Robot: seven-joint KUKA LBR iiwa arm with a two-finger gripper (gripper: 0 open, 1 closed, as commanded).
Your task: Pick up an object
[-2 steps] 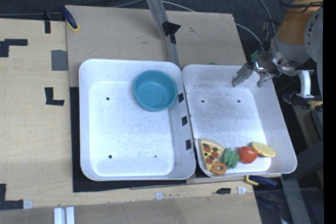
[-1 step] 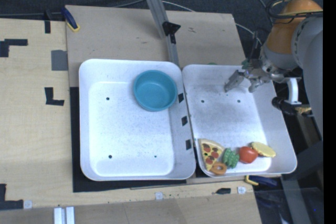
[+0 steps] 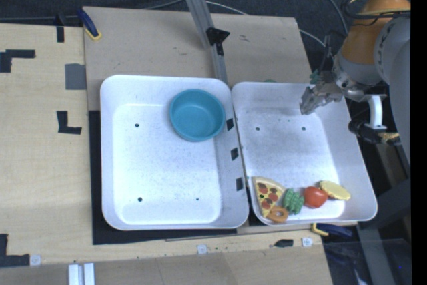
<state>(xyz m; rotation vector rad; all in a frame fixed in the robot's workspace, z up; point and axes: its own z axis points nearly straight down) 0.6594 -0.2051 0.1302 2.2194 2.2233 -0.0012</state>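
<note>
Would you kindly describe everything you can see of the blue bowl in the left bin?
The blue bowl is round, plain teal-blue, and looks like smooth plastic. It sits upright with its opening facing up and nothing visible inside. It rests on the floor of the left bin, in the far right corner, close to the wall beside the right bin. Nothing else touches it.

Two white bins [image 3: 120, 143] sit side by side on a wooden bench [image 3: 40, 143].

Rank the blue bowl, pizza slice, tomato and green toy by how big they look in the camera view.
1. blue bowl, clearly largest
2. pizza slice
3. tomato and green toy: they look about alike, so no ranking between them.
</note>
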